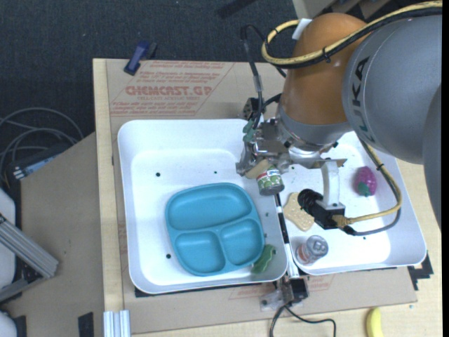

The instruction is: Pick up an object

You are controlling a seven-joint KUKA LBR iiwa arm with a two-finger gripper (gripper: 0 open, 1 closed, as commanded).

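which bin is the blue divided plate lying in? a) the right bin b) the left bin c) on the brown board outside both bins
b: the blue divided plate lies flat inside the left bin, while the pink object and the cracker-like piece sit in the right bin.

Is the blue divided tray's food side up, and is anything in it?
Right side up and empty: the blue tray shows three bare compartments in the left bin.
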